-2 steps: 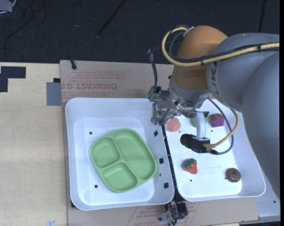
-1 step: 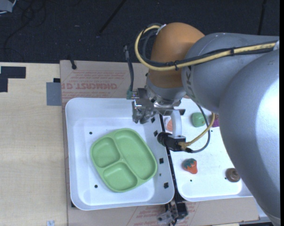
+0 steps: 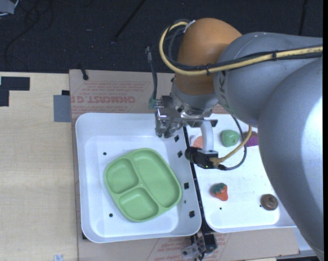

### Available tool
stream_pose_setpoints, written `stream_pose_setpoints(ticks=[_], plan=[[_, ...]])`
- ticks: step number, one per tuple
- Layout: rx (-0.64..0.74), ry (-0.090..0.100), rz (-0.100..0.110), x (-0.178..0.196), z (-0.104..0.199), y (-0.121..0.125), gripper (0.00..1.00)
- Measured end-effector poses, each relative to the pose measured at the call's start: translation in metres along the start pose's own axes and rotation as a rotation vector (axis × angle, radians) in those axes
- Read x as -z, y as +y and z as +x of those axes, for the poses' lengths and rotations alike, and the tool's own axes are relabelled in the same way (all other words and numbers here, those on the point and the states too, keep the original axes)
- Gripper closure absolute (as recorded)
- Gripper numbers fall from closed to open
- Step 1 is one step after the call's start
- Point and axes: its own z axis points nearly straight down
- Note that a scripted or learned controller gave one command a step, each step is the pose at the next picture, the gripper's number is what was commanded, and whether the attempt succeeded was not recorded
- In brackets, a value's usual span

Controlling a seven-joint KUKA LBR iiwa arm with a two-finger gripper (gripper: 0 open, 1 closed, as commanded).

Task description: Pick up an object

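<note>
1. Nearest, a green divided plate (image 3: pixel 142 185) lies in the left bin (image 3: pixel 93 145); a strawberry toy (image 3: pixel 220 191) and a brown round piece (image 3: pixel 269 202) sit apart in the right bin (image 3: pixel 245 222).
2. Farther back, a green lump (image 3: pixel 229 137) rests by the arm (image 3: pixel 272 91), which hides much of that bin.
3. The gripper (image 3: pixel 166 125) hangs over the left bin's far edge; whether it grips anything cannot be told.

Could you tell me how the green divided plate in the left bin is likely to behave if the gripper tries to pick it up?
The plate looks like rigid moulded plastic, so it probably keeps its shape and is light. It lies flat and wide, with three compartments, so a two-finger grasp likely needs the rim or a divider. Its smooth surface may let it slide across the bin if pushed.
</note>
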Motion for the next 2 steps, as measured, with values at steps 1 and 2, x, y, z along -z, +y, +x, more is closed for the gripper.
stream_pose_setpoints(ticks=[1,2], plan=[[-0.004,-0.001,0.004,-0.0035,-0.005,-0.0096,1.0],[-0.003,-0.001,0.003,-0.0033,-0.0048,-0.0091,0.0]])
